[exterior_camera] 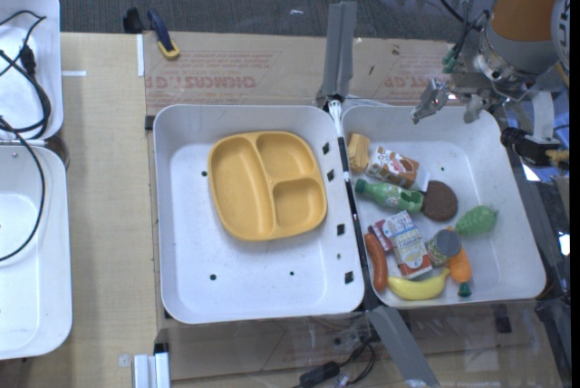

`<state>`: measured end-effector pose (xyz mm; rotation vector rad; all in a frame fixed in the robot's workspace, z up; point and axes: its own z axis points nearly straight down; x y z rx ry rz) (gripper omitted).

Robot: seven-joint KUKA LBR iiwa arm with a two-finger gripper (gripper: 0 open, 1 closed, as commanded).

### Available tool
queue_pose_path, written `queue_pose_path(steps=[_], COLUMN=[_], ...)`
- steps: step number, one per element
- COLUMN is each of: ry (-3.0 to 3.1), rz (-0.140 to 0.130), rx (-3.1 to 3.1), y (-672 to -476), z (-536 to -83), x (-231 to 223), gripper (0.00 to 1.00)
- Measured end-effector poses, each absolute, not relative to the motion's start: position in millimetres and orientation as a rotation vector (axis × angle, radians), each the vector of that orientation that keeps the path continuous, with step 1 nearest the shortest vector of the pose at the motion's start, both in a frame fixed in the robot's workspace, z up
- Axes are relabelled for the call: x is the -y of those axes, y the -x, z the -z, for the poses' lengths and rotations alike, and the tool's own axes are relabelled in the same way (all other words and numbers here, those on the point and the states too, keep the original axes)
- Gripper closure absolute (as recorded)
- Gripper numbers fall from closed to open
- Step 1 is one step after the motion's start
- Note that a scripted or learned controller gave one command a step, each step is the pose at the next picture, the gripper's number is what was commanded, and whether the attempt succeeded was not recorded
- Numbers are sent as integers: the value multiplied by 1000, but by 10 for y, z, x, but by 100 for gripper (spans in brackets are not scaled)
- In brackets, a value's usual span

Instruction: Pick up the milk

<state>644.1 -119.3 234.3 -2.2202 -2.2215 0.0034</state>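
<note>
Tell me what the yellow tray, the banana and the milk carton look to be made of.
Tray: likely molded plastic, matte, one even yellow with rounded compartment walls. Banana: probably toy plastic, smooth and uniformly yellow with a slight sheen. Milk carton: looks like printed cardboard or plastic lying flat, red and white panels; too small to tell which.

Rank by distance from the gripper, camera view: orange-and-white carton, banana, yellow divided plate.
Gripper hangs over the right bin's far edge.
1. Orange-and-white carton, far part of the right bin, nearest.
2. Yellow toy banana, near edge of the right bin.
3. Yellow divided plastic plate, left bin, farthest.
</note>
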Motion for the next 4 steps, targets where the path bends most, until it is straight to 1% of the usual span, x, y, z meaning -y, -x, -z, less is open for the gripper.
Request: queue_pose_path(steps=[1, 2, 3, 4], ry=[2186, 2058, 2095, 2015], rz=[20, 38, 30, 30], rx=[2279, 2404, 2377, 2445], y=[-6452, -6458, -6400, -6296], z=[-1137, -1093, -1070, -1069], x=[1018, 1092, 1008, 1008], gripper=[0, 0, 0, 0])
